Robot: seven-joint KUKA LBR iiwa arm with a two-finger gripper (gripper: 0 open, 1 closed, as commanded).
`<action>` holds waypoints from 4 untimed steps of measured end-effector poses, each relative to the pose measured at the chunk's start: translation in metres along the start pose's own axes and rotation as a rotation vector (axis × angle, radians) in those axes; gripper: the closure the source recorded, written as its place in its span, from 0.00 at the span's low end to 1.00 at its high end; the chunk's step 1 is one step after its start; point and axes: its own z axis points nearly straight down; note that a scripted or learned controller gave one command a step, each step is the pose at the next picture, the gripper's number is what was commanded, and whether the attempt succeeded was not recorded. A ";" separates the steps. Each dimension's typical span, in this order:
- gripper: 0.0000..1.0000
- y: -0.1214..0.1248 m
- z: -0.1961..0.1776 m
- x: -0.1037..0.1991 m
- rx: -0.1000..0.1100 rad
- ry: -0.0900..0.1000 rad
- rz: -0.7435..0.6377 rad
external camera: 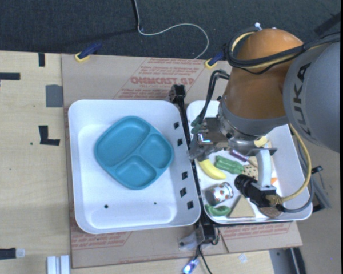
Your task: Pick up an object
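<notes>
- Left bin [86, 210]: holds one blue divided plate [134, 151], well apart from the arm. You can disregard it.
- Gripper [203, 144]: centre frame, low over the right bin's left edge, just above the yellow piece. You cannot tell whether it is clenched or released.
- Right bin [288, 153]: candidates are a yellow banana-shaped piece [210, 169], a green piece [228, 164] and a small silver-and-red can [220, 194], lying close together.
- Step: approach, it seems; nothing is seen held.
- Next: you need a clean descent onto one item.
- Obstacles: crowded neighbours and the bin wall.

The blue plate [134, 152] looks smooth matt plastic. The white bins [86, 124] are glossy plastic, on matt cardboard [154, 79]
</notes>
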 end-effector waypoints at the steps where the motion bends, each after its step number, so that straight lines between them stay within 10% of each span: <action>1: 1.00 0.001 -0.078 -0.013 -0.008 -0.001 0.010; 2: 1.00 0.001 -0.100 0.035 -0.002 -0.001 0.005; 4: 1.00 0.001 -0.118 0.032 0.002 -0.005 0.009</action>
